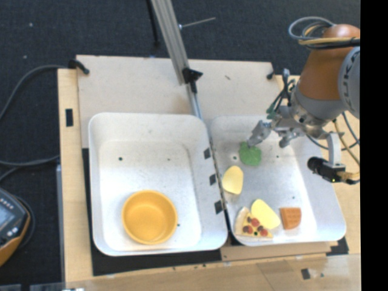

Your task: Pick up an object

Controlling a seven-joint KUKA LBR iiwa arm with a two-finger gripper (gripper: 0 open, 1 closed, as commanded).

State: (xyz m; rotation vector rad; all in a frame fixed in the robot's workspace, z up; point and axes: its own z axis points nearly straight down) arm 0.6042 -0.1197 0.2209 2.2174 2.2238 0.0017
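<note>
The green object (250, 155) looks to be the one this attempt is after: a small rounded lump lying on the floor of the right bin (315, 214), toward the bin's far-left part and close to the wall it shares with the left bin (106, 162). The tool (274, 137) hangs just above and to the right of it, its two fingers (259, 132) spread wide. One finger reaches down to the object's upper edge and may be touching it; the other stands off to the right over bare bin floor. Nothing sits between the fingers, so nothing is held.

I judge this to be the approach step, with the grasp not yet made. As things stand the tool is offset from the object, so closing here would likely catch only its edge or miss it. The next move calls for shifting the tool toward the object until the fingers straddle it, lowering to the bin floor, and then closing.

Nearer the camera in the same bin lie a pale yellow piece (233, 180), a yellow wedge (265, 213) resting on a pizza-slice toy (251, 226), and an orange block (291, 217), all well apart from the tool. A yellow bowl (149, 216) stands in the left bin. Both bins rest on the counter (133, 83).
</note>
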